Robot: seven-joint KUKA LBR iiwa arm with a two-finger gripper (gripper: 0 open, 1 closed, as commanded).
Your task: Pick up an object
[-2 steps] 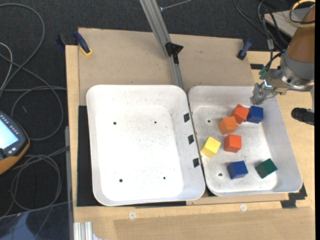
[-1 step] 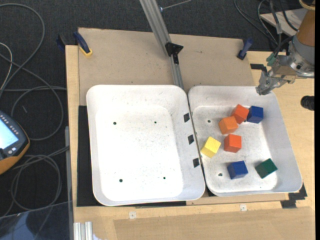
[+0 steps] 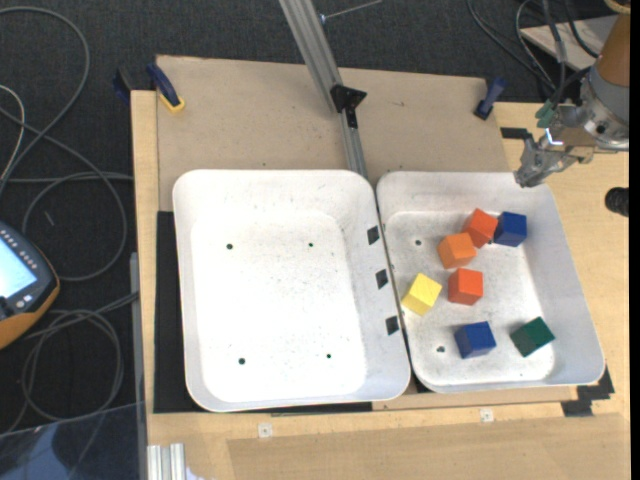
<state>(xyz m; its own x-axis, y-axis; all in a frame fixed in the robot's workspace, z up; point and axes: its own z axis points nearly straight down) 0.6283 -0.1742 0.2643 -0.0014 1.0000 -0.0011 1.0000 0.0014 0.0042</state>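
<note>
The worktop (image 3: 300, 118) carries two white bins; the left bin (image 3: 270, 288) has nothing to grab, while the right bin (image 3: 570, 298) holds seven cubes. The arm (image 3: 612, 78) hangs over that bin's far right corner, so this looks like the approach step, nothing picked yet. The gripper (image 3: 528, 171) sits above the rim, can't tell how far apart it is. Nearest targets: blue cube (image 3: 511, 228) touching an orange cube (image 3: 481, 225), so that crowding could foul a grasp. The green cube (image 3: 532, 336) stands more alone.
</note>
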